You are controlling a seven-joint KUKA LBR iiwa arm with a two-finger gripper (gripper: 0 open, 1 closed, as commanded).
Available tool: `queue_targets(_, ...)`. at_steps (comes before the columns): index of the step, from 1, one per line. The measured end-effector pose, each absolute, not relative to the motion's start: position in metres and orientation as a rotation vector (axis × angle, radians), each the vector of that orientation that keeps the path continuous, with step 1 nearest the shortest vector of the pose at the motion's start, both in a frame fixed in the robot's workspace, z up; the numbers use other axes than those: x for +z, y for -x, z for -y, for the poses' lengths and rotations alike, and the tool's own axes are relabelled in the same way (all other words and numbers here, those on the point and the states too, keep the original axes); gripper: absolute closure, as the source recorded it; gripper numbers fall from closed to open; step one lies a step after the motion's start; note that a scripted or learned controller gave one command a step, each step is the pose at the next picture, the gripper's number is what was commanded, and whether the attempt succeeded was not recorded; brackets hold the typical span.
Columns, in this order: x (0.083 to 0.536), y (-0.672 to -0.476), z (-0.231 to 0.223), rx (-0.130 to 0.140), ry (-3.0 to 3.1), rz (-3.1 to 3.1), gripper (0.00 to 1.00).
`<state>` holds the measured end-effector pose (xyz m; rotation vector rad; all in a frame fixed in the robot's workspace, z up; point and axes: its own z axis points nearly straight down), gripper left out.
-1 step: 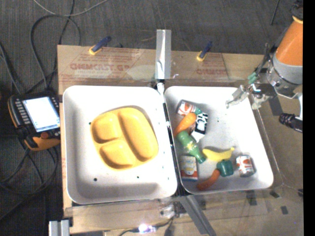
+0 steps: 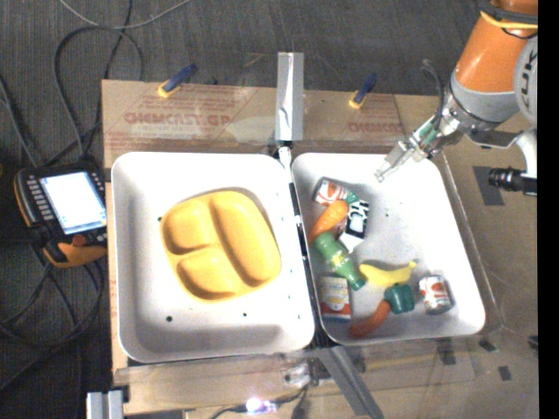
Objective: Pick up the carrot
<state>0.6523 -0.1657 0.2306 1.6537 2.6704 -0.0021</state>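
Gripper over right bin's top rim, fingers prob. near-closed (hard to tell), holding nothing; carrot well apart.

A: How many bins sit on the table?
B: Two: a left bin and a right bin.
A: And inside them?
B: One yellow tray, two carrots, three cans, one green bottle, one banana.
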Motion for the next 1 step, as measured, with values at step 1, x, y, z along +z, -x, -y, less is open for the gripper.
queue_targets(1, 0.1861, -0.6686, 0.0797, -0.002, -1.449, -2.789, 0.0)
